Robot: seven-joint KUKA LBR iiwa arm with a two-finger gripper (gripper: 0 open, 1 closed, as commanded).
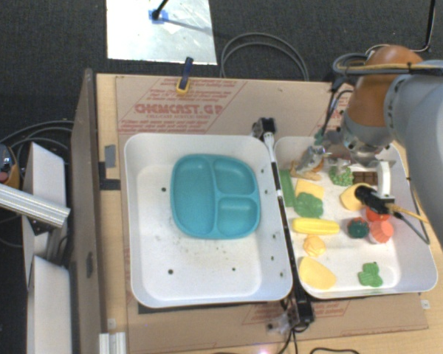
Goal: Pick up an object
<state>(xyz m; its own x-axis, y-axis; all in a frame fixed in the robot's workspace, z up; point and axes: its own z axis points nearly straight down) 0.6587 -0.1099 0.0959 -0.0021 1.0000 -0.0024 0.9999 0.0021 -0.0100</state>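
Here, the right bin [412, 260] is crowded with toy food. A green pod [286, 186] lies along its left wall, and beside it a yellow block [308, 190], a leafy green piece [308, 206], a yellow banana [315, 226] and a yellow wedge [317, 273] run toward the near edge. A broccoli floret [341, 175] and a brown block [363, 177] sit close under my wrist. A small green figure [369, 274] sits apart near the front. The left bin [151, 271] holds a teal divided plate [214, 196].

My end effector [317, 155] is low over the far left corner of the right bin. A tan toy piece [306, 170] lies just beside it, on the pod's side; I cannot tell whether they touch, nor whether my end effector is open or closed.
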